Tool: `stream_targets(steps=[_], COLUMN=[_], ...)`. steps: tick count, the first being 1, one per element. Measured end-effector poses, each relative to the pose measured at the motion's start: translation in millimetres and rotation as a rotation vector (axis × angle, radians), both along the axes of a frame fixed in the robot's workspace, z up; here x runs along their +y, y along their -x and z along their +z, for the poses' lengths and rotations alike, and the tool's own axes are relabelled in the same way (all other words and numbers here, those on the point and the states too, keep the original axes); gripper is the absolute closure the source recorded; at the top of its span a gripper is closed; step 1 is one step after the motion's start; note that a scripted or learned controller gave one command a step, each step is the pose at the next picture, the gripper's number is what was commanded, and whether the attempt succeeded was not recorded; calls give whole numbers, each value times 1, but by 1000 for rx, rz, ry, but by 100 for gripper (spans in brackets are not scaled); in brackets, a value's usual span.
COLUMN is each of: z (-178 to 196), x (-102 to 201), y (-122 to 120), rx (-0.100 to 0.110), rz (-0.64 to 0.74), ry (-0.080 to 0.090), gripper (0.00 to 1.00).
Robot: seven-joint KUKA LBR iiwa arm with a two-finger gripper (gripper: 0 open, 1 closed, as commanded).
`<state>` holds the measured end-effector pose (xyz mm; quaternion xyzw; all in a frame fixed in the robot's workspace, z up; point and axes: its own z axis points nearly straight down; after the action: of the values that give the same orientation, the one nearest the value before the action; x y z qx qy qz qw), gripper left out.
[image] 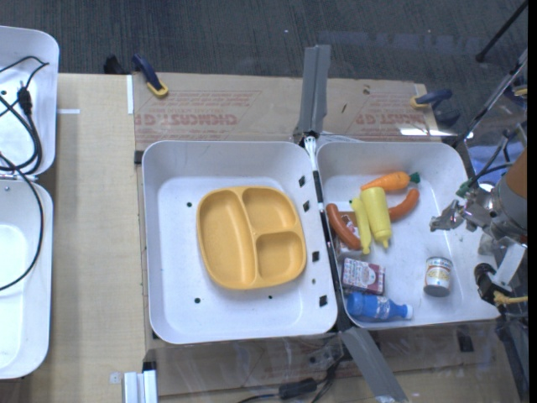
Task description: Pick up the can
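On the desk (92,225) two white bins sit side by side. The left bin (168,250) carries a yellow divided tray (252,235). The right bin (445,162) carries the clutter: a carrot (388,181), a mustard bottle (377,214), sausages, a small red box (364,275), a blue bottle (376,308). The can (438,275) stands upright in the near right part of that bin, apart from the rest.

The arm's jaws (449,217) hover at the bin's right edge, just far of the can. Whether they stand open or closed I cannot tell (the metal parts blur together), and nothing shows between them.

The risk, as I judge it: an off-centre descent tips the can or pushes it against the near wall.
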<state>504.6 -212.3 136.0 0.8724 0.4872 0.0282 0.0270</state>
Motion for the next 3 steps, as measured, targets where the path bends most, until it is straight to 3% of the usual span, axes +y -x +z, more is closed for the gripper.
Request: stream_targets(steps=[1, 2, 3], z=[1, 8, 9], x=[0, -10, -1], y=[-2, 6, 2], rx=[-5, 10, 7], rz=[-76, -90, -78], ry=[-4, 7, -5], gripper=[0, 100, 0])
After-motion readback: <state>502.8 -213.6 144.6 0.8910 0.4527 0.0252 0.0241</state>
